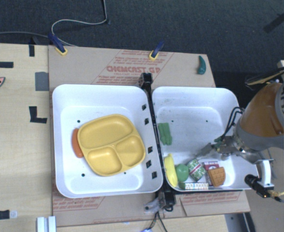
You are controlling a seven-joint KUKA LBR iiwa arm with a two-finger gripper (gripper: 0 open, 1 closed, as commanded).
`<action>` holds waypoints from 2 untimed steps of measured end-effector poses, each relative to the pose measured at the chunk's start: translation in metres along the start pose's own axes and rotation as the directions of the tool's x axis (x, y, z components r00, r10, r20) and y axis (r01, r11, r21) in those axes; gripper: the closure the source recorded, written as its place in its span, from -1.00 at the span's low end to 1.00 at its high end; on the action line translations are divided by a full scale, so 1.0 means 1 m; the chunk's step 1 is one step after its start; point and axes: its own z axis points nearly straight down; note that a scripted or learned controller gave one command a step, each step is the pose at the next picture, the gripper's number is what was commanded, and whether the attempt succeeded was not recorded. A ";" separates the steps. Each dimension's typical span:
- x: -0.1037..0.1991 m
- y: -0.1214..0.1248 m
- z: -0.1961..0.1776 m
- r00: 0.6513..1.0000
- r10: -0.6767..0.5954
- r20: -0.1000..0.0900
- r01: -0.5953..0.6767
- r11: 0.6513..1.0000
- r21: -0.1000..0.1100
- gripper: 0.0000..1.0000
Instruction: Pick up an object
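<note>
Claw (210, 150) state unreadable, low in right bin (190, 105); drop squarely over one near-corner item (196, 169), avoiding crowded neighbours.

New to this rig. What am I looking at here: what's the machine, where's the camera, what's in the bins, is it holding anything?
One fixed camera looks down at a slant on a bench with two shallow white bins. The grey arm with an orange band reaches in from the right; that is the robot, and its gripper hangs low over the right bin, above the items. I see nothing between its fingers.

The left bin holds a yellow divided tray with an orange item tucked at its left edge. In the right bin: a green block by the divider, and along the near wall a yellow piece, a green piece, small packets and a tan item.
</note>
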 end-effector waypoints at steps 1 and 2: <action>0.028 0.001 0.019 1.000 0.001 0.005 -0.001 1.000 -0.006 -1.00; 0.028 0.002 0.009 1.000 0.002 0.007 -0.001 1.000 -0.009 1.00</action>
